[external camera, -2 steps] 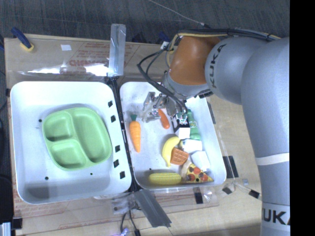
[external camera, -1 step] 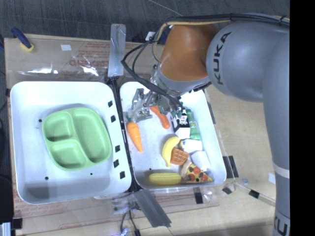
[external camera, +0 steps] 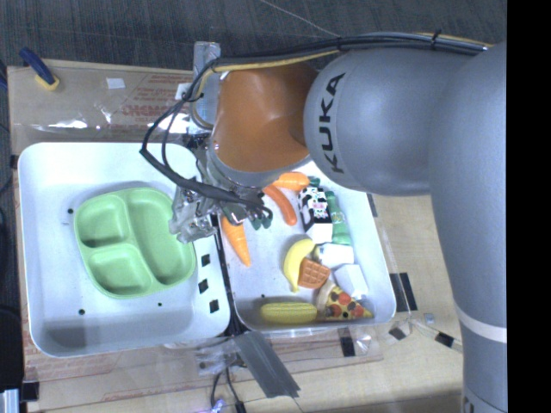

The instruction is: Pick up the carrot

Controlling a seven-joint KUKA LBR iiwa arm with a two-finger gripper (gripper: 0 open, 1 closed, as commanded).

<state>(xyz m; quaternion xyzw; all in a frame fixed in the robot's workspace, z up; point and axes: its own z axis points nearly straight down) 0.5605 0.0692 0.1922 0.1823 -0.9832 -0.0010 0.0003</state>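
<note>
- Carrots lie in the right bin (external camera: pixel 386 289): one carrot (external camera: pixel 237 239) rests at that bin's left wall, tip pointing toward the near edge, right under the arm's wrist. Two more orange pieces (external camera: pixel 282 201) lie just to its right, so which one the task means is a judgement; the leftmost is closest to the hand.
- Hand (external camera: pixel 196 215) hangs over the divide between the two bins, just left of the carrot's thick end. Cables and the wrist housing crowd it, and I cannot tell whether it is spread or pressed together, nor whether it touches the carrot.
- Green tray (external camera: pixel 129 243) with three compartments sits in the left bin (external camera: pixel 43 179), likely there as a drop place, though the task asks only for a lift.
- Other toy foods fill the right bin's right and near parts: a banana (external camera: pixel 296 261), a corn cob (external camera: pixel 288 313), a pizza slice (external camera: pixel 344 304) and white blocks (external camera: pixel 340 265), all apart from the leftmost carrot.
- Judged from this, the grasp is at the approach stage; the bin wall beside the carrot leaves little room on its left side.
- Table (external camera: pixel 413 231) carries both bins.
</note>
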